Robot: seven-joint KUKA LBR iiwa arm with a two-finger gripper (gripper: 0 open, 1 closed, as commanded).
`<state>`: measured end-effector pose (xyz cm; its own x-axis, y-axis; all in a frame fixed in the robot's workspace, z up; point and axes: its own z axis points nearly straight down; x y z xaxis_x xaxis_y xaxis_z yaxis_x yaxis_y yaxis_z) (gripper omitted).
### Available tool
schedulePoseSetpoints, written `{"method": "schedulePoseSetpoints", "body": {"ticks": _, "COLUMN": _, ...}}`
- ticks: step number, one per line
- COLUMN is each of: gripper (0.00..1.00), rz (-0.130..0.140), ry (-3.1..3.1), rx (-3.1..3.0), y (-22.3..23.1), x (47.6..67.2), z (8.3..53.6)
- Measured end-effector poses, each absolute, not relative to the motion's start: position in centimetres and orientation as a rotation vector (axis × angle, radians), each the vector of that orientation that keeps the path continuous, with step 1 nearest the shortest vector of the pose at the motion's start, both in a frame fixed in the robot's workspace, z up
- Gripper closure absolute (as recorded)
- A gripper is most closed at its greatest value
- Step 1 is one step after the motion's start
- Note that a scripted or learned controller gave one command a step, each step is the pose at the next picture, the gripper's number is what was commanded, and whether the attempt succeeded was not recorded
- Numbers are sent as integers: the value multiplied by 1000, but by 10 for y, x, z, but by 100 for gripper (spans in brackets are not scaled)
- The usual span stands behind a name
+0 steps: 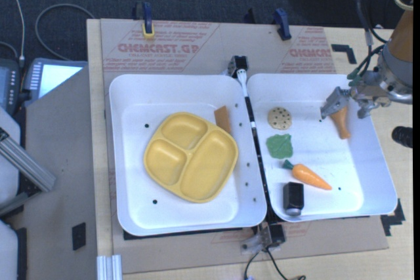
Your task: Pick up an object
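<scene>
The left bin held a yellow plate with three compartments, lying near its middle. An orange-brown block lay touching the plate's far right edge. In the right bin, nearest the divider, sat a cookie at the far end, a green leaf just near of it, then a carrot pointing right, and a black object by the near wall. My gripper hung over the far right part of that bin, fingers spread. An orange piece stood tilted between my fingers, its lower end toward the bin floor; I could not tell whether I was touching it or whether it was lifted.
</scene>
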<state>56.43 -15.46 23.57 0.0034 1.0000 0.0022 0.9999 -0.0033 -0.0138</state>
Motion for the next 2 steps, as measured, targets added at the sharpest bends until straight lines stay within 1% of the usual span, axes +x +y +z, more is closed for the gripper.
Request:
{"method": "schedulePoseSetpoints", "body": {"ticks": 1, "gripper": 0, "rz": 0, "ry": -2222, "rx": -2222, "y": -154, "x": 567, "z": 244}}
{"method": "schedulePoseSetpoints", "body": {"ticks": 2, "gripper": 0, "rz": 3, "ry": -2218, "rx": -2219, "y": -155, "x": 557, "z": 191}}
